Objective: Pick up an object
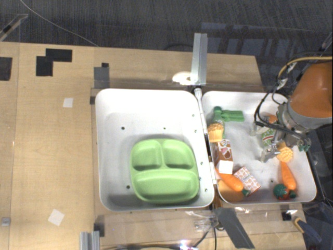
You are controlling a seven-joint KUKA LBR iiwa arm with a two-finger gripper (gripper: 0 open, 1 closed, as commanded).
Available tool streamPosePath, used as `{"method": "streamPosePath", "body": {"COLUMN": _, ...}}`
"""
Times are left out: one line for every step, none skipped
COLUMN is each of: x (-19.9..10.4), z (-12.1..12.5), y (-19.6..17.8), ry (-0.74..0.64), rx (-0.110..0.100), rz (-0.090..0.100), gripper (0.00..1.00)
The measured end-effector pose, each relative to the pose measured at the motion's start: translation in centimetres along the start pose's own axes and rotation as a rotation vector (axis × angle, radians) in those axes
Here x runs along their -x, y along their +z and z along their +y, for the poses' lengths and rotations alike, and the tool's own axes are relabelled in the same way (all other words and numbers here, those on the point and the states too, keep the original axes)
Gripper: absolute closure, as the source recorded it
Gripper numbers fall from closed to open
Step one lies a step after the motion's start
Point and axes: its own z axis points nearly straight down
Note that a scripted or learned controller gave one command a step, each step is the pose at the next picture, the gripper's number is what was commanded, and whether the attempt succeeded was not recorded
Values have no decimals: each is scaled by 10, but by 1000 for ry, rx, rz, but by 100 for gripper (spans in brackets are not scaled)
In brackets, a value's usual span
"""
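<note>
The right bin [312, 191] holds several toy foods. A green piece [229, 115] lies at its back left, with a yellow and orange piece [216, 130] and a brown carton [224, 150] below it. An orange carrot [230, 183] and a patterned box [250, 180] lie at the front. My gripper [272, 149] hangs low over the bin's right half, beside a small red, green and white item [267, 135] and a yellow piece [284, 153]. Nothing is visibly lifted by it. Another carrot [287, 177] lies at the front right.
The left bin [112, 113] holds a green compartment plate [164, 170]. A metal post [199, 59] stands behind the divide between the bins. Cables [270, 100] loop from the arm's wrist over the right bin's back edge.
</note>
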Motion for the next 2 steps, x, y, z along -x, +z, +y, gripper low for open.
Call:
{"method": "streamPosePath", "body": {"x": -47, "z": -6, "y": -2, "ry": 70, "rx": -1, "rz": 2, "gripper": 0}}
{"method": "streamPosePath", "body": {"x": -71, "z": 5, "y": -3, "ry": 69, "rx": -3, "rz": -2, "gripper": 0}}
